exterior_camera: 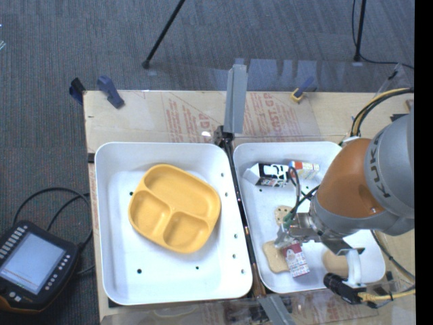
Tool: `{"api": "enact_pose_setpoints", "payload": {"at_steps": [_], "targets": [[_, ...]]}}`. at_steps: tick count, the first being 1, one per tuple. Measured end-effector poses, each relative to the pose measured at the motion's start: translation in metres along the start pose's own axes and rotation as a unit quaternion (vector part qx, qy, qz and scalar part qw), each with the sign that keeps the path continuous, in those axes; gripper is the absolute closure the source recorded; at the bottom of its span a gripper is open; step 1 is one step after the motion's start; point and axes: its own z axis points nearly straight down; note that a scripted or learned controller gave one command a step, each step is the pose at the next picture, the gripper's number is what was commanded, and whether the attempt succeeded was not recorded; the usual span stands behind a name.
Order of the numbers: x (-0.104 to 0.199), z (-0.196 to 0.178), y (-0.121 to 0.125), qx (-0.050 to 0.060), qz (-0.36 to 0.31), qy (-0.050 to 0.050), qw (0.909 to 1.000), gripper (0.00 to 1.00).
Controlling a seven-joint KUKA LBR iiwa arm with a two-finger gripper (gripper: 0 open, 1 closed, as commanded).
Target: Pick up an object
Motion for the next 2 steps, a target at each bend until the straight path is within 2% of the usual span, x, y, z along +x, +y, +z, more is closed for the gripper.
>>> {"api": "enact_pose_setpoints", "payload": {"at_steps": [1,2], "targets": [[0.043,-0.089,0.056,-0.001,0.064,-0.003,0.9979,1.0],[0.044,-0.089,0.132,0.0,0.088,-0.004,0.9961,1.0]]}}
